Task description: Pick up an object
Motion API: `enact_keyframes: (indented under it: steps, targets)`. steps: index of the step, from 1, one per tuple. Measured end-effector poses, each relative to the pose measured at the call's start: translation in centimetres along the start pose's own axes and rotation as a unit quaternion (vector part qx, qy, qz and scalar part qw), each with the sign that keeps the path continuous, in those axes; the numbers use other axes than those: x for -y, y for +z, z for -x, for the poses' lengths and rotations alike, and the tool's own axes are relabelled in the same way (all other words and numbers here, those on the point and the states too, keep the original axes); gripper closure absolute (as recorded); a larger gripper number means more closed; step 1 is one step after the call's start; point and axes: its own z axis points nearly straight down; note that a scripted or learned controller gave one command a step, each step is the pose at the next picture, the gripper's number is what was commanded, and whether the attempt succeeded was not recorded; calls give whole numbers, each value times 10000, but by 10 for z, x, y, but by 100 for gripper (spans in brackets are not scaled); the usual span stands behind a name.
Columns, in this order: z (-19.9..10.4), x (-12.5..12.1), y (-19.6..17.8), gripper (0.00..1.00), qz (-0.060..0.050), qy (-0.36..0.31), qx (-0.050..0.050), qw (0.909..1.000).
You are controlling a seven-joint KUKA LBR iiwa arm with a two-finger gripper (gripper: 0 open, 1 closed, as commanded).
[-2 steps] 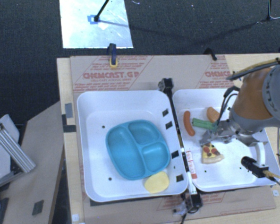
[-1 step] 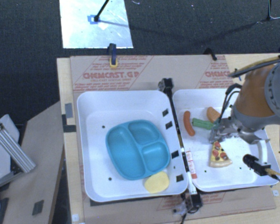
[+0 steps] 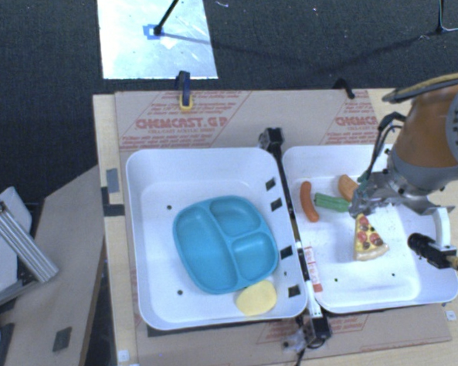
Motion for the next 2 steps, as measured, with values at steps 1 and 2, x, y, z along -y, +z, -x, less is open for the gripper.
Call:
enact_keyframes:
  steps: [1,2]
  targets:
    - [0,-2,-54,100,4,-1,2,10000]
    - [-62,-7,-61,100,-19,-26,-13,10000]
